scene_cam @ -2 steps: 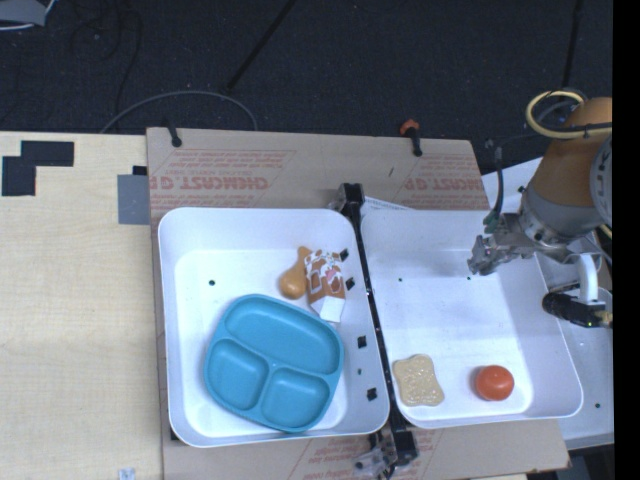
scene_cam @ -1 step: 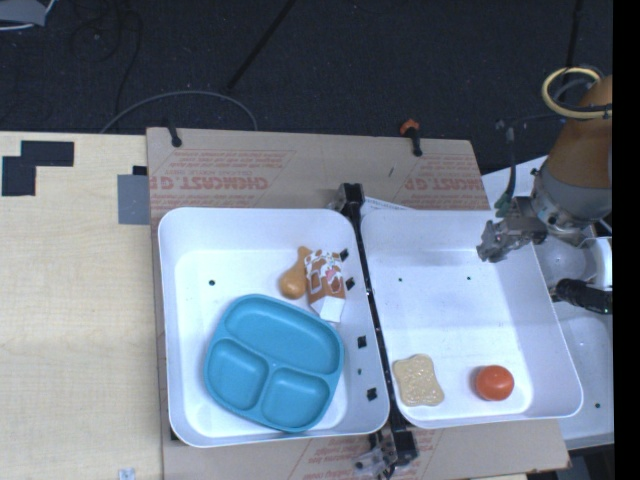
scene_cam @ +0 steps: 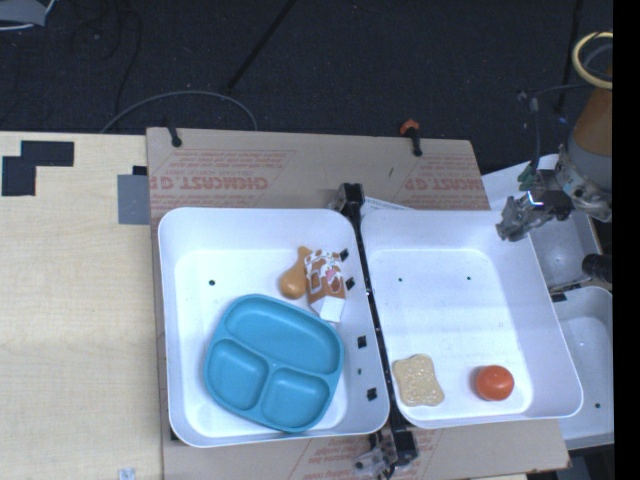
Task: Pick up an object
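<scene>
The gripper (scene_cam: 513, 220) hangs at the right bin's (scene_cam: 455, 230) two o'clock edge; I cannot tell its jaw state. A tomato (scene_cam: 493, 382) sits at five o'clock, bread (scene_cam: 417, 381) beside it.

The grey arm with its orange band (scene_cam: 592, 120) enters at about three o'clock of the view, high on that side. Its two-finger end effector (scene_cam: 515, 218) points toward nine o'clock, tilted slightly downward.
</scene>
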Motion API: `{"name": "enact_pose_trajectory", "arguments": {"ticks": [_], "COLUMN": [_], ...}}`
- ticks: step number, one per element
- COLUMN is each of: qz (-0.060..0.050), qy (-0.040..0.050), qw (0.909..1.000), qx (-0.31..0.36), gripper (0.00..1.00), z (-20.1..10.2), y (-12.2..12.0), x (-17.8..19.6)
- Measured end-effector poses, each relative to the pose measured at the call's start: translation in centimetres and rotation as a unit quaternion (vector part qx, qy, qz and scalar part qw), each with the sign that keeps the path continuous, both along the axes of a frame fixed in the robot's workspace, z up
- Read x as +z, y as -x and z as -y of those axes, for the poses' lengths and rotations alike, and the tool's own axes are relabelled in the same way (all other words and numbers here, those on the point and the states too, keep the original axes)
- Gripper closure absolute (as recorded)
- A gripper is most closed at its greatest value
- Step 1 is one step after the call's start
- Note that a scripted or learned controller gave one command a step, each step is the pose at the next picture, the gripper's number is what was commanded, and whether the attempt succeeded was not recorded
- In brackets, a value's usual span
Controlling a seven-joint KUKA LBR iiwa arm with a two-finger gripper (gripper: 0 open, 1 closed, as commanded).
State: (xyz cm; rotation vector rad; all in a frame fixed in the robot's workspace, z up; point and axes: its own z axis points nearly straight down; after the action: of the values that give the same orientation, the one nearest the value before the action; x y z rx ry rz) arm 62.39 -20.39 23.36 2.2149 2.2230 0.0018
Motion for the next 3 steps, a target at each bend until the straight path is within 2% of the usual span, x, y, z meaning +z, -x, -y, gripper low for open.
{"name": "enact_pose_trajectory", "arguments": {"ticks": [1, 2, 3], "qz": [0.0, -0.004, -0.004], "qy": [-0.0002, -0.0019, -0.002], "qw": [1.0, 1.0, 1.0], "qx": [0.0, 0.0, 0.0], "gripper": [1.0, 1.0, 1.0], "z": [0.1, -5.5, -9.9], "y": [-0.1, 1.8, 2.3], "x": [5.3, 5.1, 3.4]}}
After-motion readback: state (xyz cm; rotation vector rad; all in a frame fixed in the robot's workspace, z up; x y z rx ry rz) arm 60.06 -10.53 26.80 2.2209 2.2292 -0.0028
